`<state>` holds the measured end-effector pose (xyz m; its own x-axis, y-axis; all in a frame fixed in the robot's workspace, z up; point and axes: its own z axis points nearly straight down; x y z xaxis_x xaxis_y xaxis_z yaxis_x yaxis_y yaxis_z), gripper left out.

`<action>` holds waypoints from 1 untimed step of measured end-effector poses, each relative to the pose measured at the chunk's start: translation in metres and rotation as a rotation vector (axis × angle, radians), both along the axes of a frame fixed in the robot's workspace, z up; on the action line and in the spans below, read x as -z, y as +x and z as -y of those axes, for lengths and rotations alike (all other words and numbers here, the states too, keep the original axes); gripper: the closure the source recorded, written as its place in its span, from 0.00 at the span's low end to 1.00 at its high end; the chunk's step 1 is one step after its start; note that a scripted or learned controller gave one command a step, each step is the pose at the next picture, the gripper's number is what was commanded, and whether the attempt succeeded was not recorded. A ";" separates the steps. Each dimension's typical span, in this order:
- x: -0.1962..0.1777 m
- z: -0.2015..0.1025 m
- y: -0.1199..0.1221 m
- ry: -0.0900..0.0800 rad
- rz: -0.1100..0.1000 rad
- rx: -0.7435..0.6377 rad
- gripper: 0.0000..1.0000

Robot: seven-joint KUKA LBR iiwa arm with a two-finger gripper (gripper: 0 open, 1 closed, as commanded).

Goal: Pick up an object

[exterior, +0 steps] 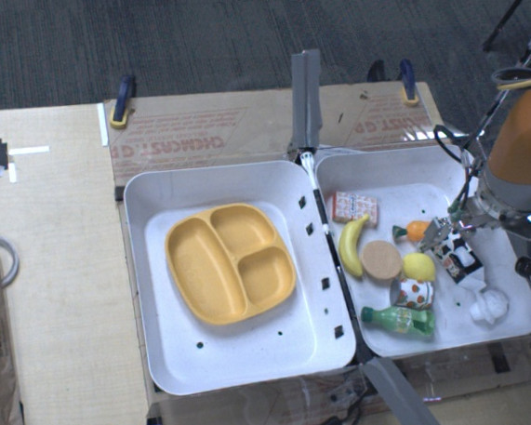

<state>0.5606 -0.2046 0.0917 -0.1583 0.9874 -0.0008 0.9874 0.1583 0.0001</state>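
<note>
The left bin (152, 293) holds a yellow divided plate (230, 262), lying flat, its long axis running from upper left to lower right. Taking the banana (352, 245) in the right bin (528, 317) as the landmark: it lies near that bin's left wall, curved, its long axis roughly up and down the view, with its dark tip at the top right. A small red-and-white packet (353, 206) sits just above it. A round tan disc (381, 260) touches the banana's right side. Below and right of the banana a patterned can (411, 293) rests above a green bottle (399, 320), which lies on its side with its cap end pointing left. A lemon (419, 267) lies right of the disc, and a small orange carrot-like piece (415, 231) lies farther right of the banana. A white crumpled item (488, 306) sits far to the lower right.

Both bins stand on brown cardboard over a pale wooden bench, with dark carpet beyond.

The gripper (452, 240) is low in the right bin, well right of the banana and just right of the lemon and orange piece; whether it is open or closed cannot be told.
</note>
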 end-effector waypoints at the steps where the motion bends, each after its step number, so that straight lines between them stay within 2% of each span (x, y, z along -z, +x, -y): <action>1: 0.000 0.000 0.000 0.000 0.000 0.000 0.00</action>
<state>0.5605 -0.2046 0.0915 -0.1586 0.9873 -0.0008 0.9873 0.1586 -0.0002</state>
